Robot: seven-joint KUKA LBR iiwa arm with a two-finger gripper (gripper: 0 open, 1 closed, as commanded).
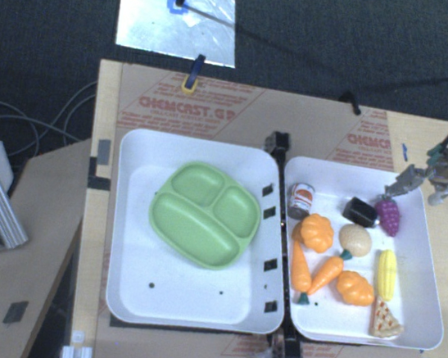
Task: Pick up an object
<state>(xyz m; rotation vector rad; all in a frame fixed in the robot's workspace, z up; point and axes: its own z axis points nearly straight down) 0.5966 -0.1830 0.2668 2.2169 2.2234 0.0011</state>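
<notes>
A green divided plate sits in the left white bin, on a cardboard-covered tabletop; a shiny metal sheet lies beyond

Fixed overhead camera, slanted down, both bins

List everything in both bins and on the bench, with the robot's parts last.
Left bin: 1, white, left half of bench.
Right bin: 1, white, beside the left bin.
Plate: 1, green, three compartments, in left bin.
Can: 1, red and white, right bin's far left.
Black block: 1, right bin, beside the grapes.
Grapes: 1, purple, right bin's far side.
Peppers: 2, orange; other nearer.
Carrots: 2, orange; other beside it.
Egg-like item: 1, beige, centre.
Corn: 1, yellow, right side.
Pizza slice: 1, near right corner.
Gripper: 1, grey, above the grapes.
</notes>
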